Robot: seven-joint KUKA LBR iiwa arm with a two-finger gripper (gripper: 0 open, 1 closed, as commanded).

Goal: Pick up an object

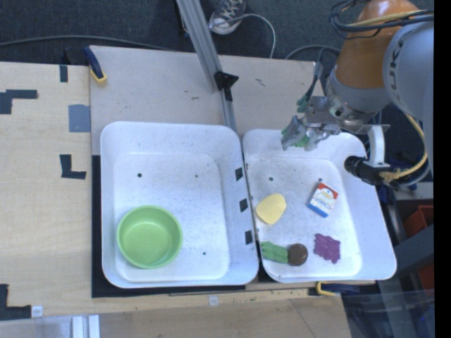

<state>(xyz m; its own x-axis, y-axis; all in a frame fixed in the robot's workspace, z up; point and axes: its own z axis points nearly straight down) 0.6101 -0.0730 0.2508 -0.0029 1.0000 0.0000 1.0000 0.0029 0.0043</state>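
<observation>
The grey arm (pixel 394 55), with its orange band, is reaching in from the right, and its gripper (pixel 301 136) is hovering over the far rim of the right bin (pixel 366 259). Whether the jaws are released or clenched cannot be told; something greenish is showing at the tip, but what it is remains unclear. Nothing recognisable is lying between them.

Inside the right bin, five things are lying well below the gripper. A yellow rounded piece (pixel 270 208) is resting near the bin's left wall. A small white, blue and red carton (pixel 323 199) is sitting to its right, tilted. Along the near edge, a green cylinder (pixel 275 251) is lying touching a brown ball (pixel 297 254), with a purple clump (pixel 327 247) just beside them.

The left bin (pixel 169 136) is carrying a green bowl (pixel 149 236), standing upright in its near left corner. Both bins are sitting side by side on the pale surface (pixel 42 189), their inner rims touching.
</observation>
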